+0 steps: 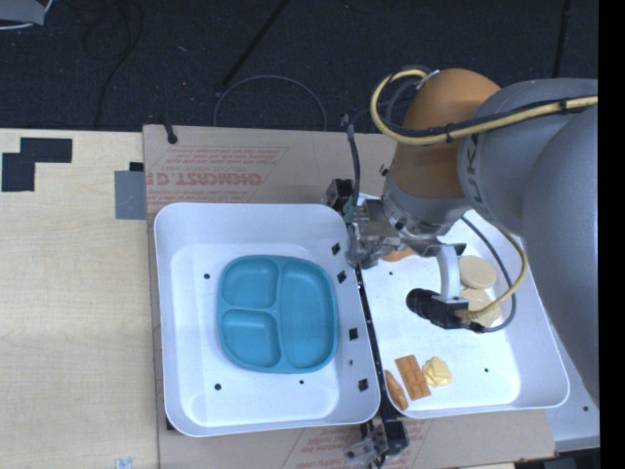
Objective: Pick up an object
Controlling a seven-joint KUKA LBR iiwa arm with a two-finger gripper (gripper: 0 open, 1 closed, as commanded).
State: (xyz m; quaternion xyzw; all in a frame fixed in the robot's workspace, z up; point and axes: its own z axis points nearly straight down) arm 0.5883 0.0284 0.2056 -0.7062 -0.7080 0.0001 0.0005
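Pale wooden bench under two white bins, dark carpet beyond; gripper state unclear.

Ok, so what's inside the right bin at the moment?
In the right bin: small food pieces near the front, an orange-brown cracker and a yellow piece, plus pale round pieces farther back. The arm hangs above and covers the bin's rear part.

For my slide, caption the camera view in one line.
KUKA arm's hand low over the right bin holding food pieces; blue divided plate in the left bin.
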